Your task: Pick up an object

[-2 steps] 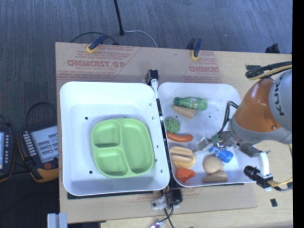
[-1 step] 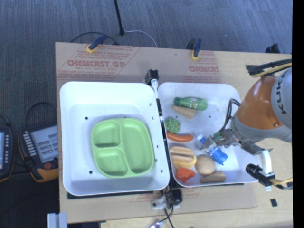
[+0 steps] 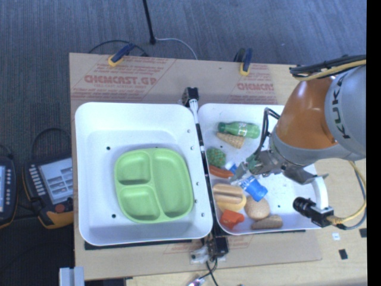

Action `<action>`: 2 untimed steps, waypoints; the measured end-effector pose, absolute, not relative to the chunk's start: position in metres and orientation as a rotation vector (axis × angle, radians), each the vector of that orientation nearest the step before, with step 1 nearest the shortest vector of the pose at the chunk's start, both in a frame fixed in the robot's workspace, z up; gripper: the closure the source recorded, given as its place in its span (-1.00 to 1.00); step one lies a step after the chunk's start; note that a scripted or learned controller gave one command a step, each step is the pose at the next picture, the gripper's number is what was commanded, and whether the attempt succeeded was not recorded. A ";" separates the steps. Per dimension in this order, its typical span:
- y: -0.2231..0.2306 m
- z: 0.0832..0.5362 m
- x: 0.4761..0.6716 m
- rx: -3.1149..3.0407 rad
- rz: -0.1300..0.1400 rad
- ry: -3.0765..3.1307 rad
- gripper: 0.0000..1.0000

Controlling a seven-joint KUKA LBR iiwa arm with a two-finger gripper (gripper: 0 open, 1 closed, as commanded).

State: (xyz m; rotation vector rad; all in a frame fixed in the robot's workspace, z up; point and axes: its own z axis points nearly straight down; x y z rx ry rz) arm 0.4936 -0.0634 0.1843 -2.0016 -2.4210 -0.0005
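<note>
Reaching in from the right, arm (image 3: pixel 315 121) sits over the right bin (image 3: pixel 297 216); gripper (image 3: pixel 255 167) low among the toy food, just above a blue object (image 3: pixel 256 189). Gripper state: cannot tell, wrist blocks the view. Right bin contents: green bottle (image 3: pixel 239 128) at the far end, corn (image 3: pixel 232 140) beside it, broccoli (image 3: pixel 216 157), carrot (image 3: pixel 221 173), hot dog (image 3: pixel 230 195), red piece (image 3: pixel 232 218) (possibly a pepper), and potato (image 3: pixel 258 210). Left bin (image 3: pixel 95 130) holds a green divided plate (image 3: pixel 155 183).
</note>
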 end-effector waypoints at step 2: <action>-0.091 0.120 0.488 -1.595 -0.008 -2.726 1.00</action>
